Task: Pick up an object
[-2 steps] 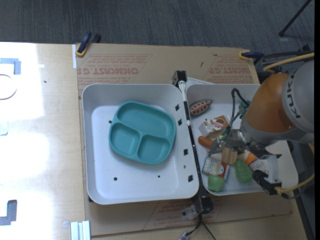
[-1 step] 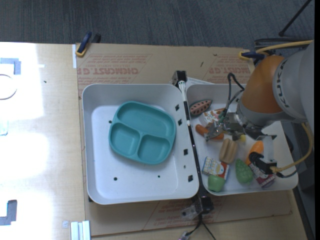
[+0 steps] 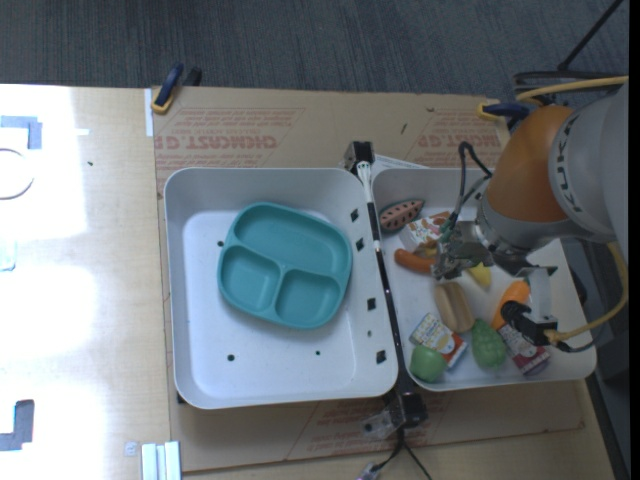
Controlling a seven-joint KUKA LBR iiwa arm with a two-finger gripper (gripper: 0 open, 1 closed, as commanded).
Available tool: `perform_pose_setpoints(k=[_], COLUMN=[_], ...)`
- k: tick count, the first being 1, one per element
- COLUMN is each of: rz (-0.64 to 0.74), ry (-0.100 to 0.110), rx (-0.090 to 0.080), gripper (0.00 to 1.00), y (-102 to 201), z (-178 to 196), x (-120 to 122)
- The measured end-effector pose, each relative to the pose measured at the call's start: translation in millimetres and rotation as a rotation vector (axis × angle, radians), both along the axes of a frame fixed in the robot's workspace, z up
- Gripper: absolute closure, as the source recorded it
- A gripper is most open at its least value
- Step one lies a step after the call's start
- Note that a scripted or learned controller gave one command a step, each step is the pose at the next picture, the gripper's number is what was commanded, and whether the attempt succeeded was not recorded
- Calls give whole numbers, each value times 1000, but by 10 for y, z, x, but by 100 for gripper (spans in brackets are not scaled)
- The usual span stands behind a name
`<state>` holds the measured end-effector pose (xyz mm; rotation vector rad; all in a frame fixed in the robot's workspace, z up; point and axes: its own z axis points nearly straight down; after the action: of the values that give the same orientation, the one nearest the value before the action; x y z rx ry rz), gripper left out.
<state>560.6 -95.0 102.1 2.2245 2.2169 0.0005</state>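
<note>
Gripper (image 3: 452, 258) low in right bin (image 3: 572, 368), mid-floor, over toy foods; finger state unclear. Teal plate (image 3: 285, 265) centred in left bin (image 3: 190, 368).

A teal divided plate (image 3: 285, 265) with three compartments lies flat in the left white bin (image 3: 190, 368), nearer its back right part; the bin sits on a brown cardboard sheet (image 3: 250, 133) printed with red lettering, seen upside down; black clips (image 3: 359, 154) join the two bins at the far end of their shared edge, with another clamp (image 3: 400, 408) at the near end; a small blue and yellow clamp (image 3: 168, 87) sits at the cardboard's far left corner; dark grey carpet (image 3: 300, 23) lies beyond; a pale bench surface (image 3: 70, 298) lies to the left.
</note>
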Motion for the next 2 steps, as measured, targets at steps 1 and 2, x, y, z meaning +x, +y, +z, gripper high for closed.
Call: perform_pose_setpoints(k=[1,2], rz=[0,3], ry=[0,19], rx=[0,5], gripper=[0,0], y=[0,-39], z=[0,-102], x=[0,626])
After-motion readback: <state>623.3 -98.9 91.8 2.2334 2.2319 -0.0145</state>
